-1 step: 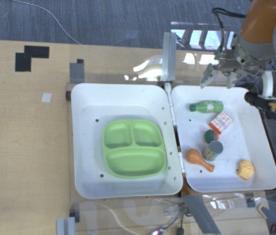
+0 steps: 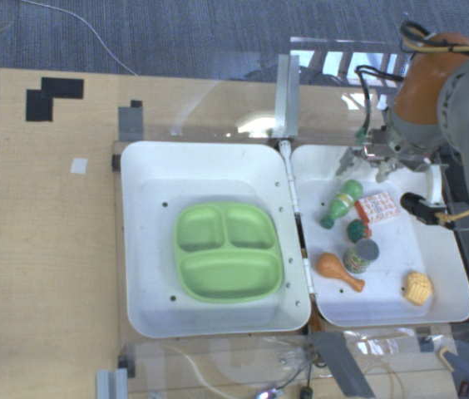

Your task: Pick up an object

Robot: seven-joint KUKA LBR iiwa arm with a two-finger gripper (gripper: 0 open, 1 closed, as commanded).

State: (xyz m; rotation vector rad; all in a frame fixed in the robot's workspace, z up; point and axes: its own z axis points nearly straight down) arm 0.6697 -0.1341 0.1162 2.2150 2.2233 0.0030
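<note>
- The gripper [image 2: 368,164] hangs over the far edge of the right bin [image 2: 446,302], fingers spread and holding nothing.
- A green bottle [image 2: 340,204] lies just near of it, beside a red-and-white packet [image 2: 377,207].
- A tin can [image 2: 360,256], a drumstick [image 2: 338,271] and a corn cob [image 2: 417,288] lie nearer.
- The left bin [image 2: 147,223] holds a green divided tray [image 2: 228,251].

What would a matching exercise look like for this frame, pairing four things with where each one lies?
Things:
1. green divided plate
2. green bottle
3. yellow corn piece
4. pincer

Places:
A. near right corner of the right bin
B. above the far part of the right bin
C. middle of the left bin
D. left half of the right bin, lying tilted

Pairs: 1-C, 2-D, 3-A, 4-B
</note>
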